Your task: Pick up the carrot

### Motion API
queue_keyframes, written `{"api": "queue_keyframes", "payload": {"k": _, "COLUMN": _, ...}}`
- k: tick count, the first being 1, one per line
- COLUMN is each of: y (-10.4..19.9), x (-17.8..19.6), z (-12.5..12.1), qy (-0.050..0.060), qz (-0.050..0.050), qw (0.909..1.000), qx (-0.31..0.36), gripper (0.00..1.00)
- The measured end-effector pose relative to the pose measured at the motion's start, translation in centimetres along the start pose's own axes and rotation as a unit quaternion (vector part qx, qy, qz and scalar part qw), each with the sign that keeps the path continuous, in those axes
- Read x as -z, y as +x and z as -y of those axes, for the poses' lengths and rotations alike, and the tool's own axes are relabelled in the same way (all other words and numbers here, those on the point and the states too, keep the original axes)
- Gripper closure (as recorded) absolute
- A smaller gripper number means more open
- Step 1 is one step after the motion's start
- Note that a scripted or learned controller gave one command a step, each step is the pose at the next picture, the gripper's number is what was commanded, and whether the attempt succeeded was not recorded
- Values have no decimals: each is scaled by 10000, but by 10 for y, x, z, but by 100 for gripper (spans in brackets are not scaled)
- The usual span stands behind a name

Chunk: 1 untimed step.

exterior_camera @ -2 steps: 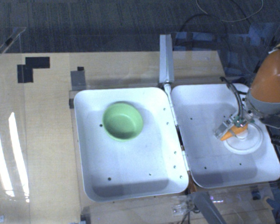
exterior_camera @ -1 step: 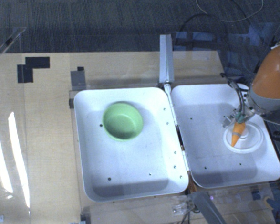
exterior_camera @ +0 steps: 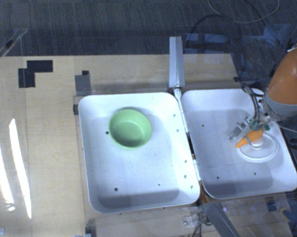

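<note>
my claw (exterior_camera: 251, 128) is down in the right bin (exterior_camera: 218, 176), right over the carrot (exterior_camera: 247, 138), which lies partly on a white plate (exterior_camera: 257, 152) near the bin's right wall. the metal parts of the claw sit at the carrot's upper end, but i cannot tell from this slanted view if it is released or clenched, so i do not say that i hold the carrot. what can go wrong, i think: the carrot is round and tapered, and it rests on the plate's rim, so it may roll or slip out sideways when squeezed; the claw may also catch the plate. i count one carrot, one plate, one green bowl (exterior_camera: 131, 128) in the left bin (exterior_camera: 103, 194), and two bins on the desk (exterior_camera: 40, 163).
</note>
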State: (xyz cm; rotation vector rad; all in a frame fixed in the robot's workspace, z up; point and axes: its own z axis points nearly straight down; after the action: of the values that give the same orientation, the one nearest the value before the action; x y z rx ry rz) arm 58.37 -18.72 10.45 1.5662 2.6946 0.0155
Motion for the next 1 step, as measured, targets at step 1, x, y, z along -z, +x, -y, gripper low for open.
{"api": "queue_keyframes", "payload": {"k": 1, "y": 20, "x": -13, "z": 34, "qy": 32, "qz": -27, "qw": 9976, "qx": 689, "gripper": 0}}
